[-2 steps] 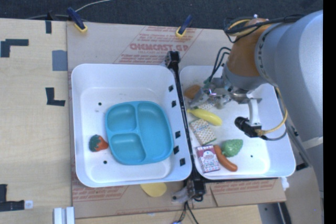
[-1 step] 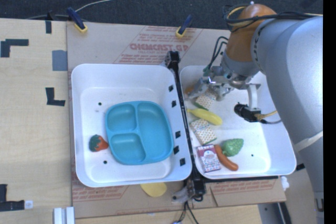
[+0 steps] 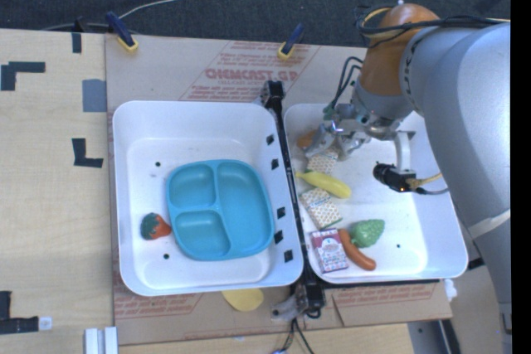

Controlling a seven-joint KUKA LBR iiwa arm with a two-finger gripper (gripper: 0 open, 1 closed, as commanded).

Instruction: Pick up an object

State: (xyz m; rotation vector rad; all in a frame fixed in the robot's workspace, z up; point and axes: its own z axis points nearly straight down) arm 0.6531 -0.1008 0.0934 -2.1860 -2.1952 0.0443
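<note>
The likeliest target is the small orange piece (image 3: 308,139) at the ten o'clock corner of the right bin (image 3: 431,261), lying against the bin's left wall. The pincer (image 3: 340,135) sits just beside it, toward three o'clock, low over the bin floor; whether it is spread or closed, and whether it grips anything, cannot be told from this slanted view.

Just toward six o'clock of the pincer lies a banana (image 3: 325,183), then a cracker (image 3: 320,208), with a red packet (image 3: 329,250), a carrot (image 3: 356,252) and a green vegetable (image 3: 366,231) near the bin's six o'clock edge. The left bin (image 3: 133,261) holds a blue divided plate (image 3: 221,208) and a strawberry (image 3: 153,225) at its eight o'clock side. Both bins rest on cardboard on the desk (image 3: 50,203).

The risk, as judged here, is the wall: the orange piece sits so close to the divider that a closing grip may strike the rim or push the piece aside. The banana nearby could also be nudged or caught instead.
</note>
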